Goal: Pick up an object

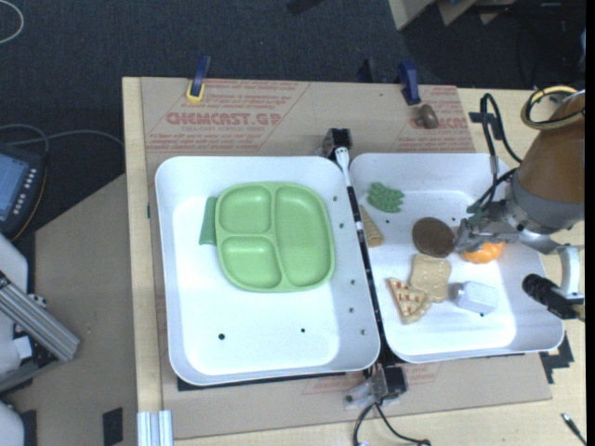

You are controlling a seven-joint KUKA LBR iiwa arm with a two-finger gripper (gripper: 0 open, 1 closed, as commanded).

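The right bin (521, 319) holds several small items. An orange piece (485, 253) lies by its right side, and my gripper (472, 234) sits low right over its left edge, touching or nearly touching it. A brown round disc (431, 237) lies just left of the gripper. Below it are a tan cracker (429, 277), a red-edged waffle slice (406, 299) and a grey-white block (476, 295). A green leafy piece (384, 196) and a tan cone-like piece (372, 230) lie at the bin's left. The wrist hides part of the orange piece.
The left bin (260, 337) holds a green divided plate (275, 235). The arm's grey and orange body (556, 170) hangs over the right bin's right rim. A ridge (358, 249) separates the two bins.
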